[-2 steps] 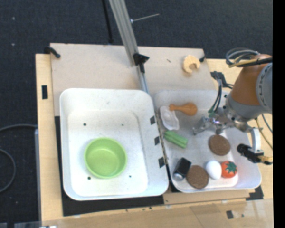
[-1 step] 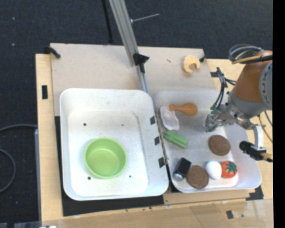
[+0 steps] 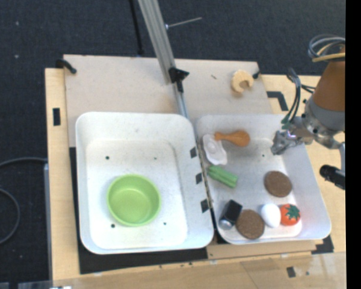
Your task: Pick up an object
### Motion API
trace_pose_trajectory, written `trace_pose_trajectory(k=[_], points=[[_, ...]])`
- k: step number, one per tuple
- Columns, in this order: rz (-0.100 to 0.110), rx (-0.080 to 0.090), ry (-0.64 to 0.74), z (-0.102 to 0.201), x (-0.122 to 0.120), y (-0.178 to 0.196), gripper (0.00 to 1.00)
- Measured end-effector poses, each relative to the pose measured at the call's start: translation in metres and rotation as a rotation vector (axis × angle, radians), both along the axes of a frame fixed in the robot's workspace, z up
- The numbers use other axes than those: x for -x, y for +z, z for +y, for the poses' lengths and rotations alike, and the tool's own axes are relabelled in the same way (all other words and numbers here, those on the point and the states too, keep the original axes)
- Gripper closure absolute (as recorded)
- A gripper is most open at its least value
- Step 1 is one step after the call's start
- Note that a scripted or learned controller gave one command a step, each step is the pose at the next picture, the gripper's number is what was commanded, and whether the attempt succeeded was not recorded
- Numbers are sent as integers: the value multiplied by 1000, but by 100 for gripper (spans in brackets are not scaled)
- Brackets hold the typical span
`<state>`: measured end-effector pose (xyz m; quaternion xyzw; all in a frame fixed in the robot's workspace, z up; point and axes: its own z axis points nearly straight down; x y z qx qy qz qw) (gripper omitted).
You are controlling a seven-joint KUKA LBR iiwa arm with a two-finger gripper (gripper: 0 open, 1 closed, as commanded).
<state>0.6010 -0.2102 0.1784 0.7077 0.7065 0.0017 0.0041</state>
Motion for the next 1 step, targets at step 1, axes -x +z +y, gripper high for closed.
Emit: trace_pose_trajectory(k=[1], points=[[0, 0, 4, -2, -5, 65, 100]])
